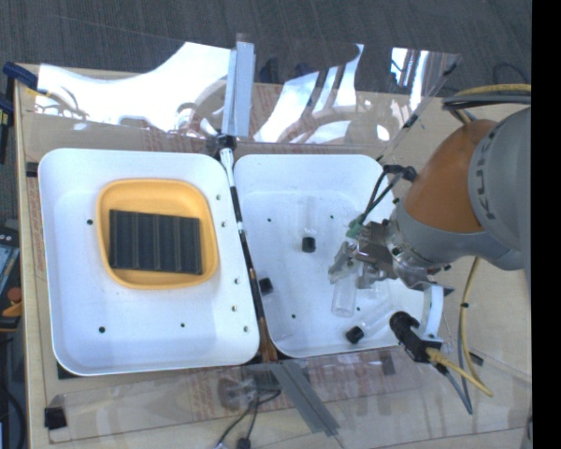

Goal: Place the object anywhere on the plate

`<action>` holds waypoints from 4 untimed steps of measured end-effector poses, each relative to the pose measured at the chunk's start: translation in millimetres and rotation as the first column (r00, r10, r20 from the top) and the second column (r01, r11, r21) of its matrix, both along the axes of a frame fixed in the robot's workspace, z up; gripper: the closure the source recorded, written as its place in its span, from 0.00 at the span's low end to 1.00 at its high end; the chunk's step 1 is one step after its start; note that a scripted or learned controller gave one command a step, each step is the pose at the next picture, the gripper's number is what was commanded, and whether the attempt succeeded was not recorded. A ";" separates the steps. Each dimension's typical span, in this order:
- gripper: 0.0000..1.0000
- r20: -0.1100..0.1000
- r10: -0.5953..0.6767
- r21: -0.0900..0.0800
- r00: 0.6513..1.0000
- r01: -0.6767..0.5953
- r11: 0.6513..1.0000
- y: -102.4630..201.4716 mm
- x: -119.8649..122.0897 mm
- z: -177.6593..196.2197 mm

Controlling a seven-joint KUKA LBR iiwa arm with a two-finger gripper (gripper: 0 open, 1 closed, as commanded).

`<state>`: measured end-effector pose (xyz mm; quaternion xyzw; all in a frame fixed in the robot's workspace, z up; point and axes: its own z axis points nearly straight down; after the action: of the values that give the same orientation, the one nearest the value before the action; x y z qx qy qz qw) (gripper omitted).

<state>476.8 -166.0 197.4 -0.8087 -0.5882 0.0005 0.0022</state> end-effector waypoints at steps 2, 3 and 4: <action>0.00 0.003 0.205 -0.003 0.979 -0.205 0.979 -27.5 19.6 141.6; 0.00 0.002 0.245 -0.002 0.969 -0.245 0.969 -38.5 52.8 185.4; 0.00 0.001 0.560 0.001 0.829 -0.560 0.829 58.8 44.0 99.5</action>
<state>520.8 -107.2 296.9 -0.6013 -0.7990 0.0006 0.0022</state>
